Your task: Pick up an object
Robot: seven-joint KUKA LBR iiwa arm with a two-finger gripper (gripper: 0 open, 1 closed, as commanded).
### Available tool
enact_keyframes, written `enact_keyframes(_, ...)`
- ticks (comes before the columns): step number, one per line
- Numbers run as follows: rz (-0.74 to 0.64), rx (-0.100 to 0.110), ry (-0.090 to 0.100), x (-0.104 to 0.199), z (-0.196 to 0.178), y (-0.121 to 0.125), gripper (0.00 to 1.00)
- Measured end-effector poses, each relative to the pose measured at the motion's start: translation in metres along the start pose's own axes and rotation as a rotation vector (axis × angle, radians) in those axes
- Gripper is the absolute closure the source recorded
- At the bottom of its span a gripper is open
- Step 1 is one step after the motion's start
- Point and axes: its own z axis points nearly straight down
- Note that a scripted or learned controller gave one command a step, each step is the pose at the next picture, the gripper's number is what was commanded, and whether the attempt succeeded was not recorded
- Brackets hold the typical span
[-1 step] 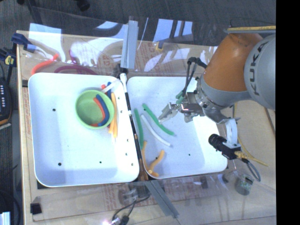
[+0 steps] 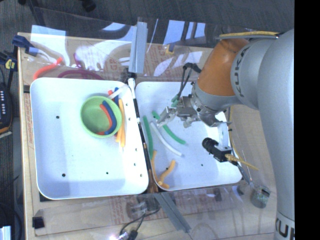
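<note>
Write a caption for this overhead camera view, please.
Grey-and-orange arm with its gripper over green and white sticks in the right bin; green bowl in the left bin.

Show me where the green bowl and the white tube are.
green bowl point(image 2: 92, 115), camera view, bare inner surface.
white tube point(image 2: 169, 145), camera view, middle of its length.

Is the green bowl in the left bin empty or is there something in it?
Not empty: the green bowl sits mouth up, with red and blue curved pieces lying inside along its right side.

Green bowl point(image 2: 92, 115) — glossy plastic, left bin point(image 2: 75, 166) — smooth plastic
</note>
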Motion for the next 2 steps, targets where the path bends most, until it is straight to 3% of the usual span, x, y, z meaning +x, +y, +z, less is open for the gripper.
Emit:
enact_keyframes(1,-0.109,-0.011,-0.004,-0.0149,0.08,0.0131,0.0)
enact_keyframes(2,-0.117,-0.008,-0.005,-0.0145,0.0703,0.013,1.0)
